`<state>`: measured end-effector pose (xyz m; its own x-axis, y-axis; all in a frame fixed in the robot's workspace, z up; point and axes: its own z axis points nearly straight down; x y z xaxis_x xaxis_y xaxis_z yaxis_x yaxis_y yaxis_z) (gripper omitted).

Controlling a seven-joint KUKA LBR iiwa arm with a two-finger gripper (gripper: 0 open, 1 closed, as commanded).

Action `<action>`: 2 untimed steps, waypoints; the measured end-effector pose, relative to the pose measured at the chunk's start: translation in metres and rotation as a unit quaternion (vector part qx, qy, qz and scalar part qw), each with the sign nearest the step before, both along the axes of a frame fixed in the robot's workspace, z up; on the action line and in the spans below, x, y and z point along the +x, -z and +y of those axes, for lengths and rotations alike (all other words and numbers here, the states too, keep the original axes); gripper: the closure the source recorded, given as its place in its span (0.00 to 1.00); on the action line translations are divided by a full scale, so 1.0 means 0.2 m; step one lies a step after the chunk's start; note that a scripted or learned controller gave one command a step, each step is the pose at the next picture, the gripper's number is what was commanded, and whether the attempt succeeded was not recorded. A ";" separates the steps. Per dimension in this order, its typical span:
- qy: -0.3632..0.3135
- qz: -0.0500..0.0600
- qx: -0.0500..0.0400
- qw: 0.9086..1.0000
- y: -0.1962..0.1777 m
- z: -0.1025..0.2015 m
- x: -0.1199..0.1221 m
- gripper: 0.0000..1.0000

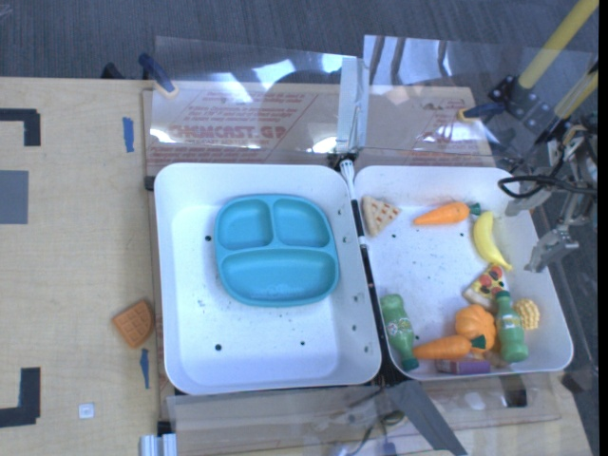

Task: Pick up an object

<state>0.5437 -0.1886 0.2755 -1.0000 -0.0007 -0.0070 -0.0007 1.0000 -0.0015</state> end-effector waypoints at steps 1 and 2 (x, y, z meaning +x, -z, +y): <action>0.016 0.004 0.001 1.000 0.43 -0.12 0.09 0.00; 0.042 -0.009 -0.002 0.999 0.89 -0.18 0.22 0.00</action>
<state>0.5885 -0.2238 0.0966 -0.9962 0.0839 -0.0245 0.0841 0.9964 -0.0050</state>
